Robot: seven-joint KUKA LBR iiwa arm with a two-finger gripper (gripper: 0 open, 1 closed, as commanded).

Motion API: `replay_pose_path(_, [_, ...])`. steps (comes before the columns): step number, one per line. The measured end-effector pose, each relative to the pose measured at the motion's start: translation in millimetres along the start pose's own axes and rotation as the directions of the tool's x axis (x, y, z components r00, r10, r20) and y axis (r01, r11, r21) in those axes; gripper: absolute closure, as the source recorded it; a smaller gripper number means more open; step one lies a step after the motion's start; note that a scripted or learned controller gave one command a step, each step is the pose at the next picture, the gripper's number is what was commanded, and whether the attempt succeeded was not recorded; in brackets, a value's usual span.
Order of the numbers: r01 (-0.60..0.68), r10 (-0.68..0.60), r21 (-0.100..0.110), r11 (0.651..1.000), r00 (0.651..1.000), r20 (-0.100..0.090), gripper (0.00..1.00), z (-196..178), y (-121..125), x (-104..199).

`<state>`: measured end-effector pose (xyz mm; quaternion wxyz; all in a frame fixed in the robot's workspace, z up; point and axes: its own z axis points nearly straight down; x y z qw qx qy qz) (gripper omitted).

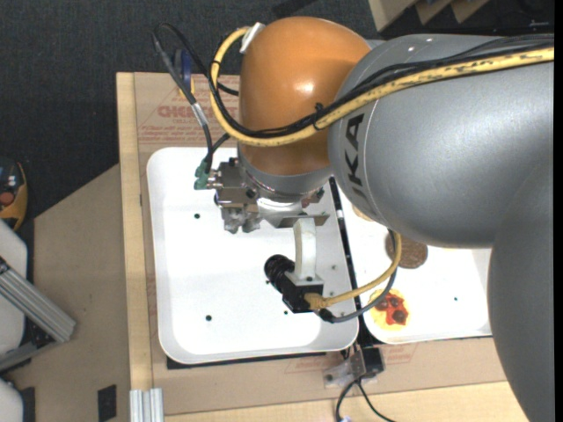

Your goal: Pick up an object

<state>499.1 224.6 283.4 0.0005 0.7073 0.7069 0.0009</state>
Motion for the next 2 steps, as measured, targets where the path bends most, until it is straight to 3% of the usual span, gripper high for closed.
replay_pose_path(1, [0.000,0.000,0.007,1.000,1.000,0.002,1.00,13.8,-5.7,-0.5])
replay_pose_path(2, [0.001,-0.001,0.000,1.000,1.000,-0.001,1.00,-8.5,-10.3,0.0])
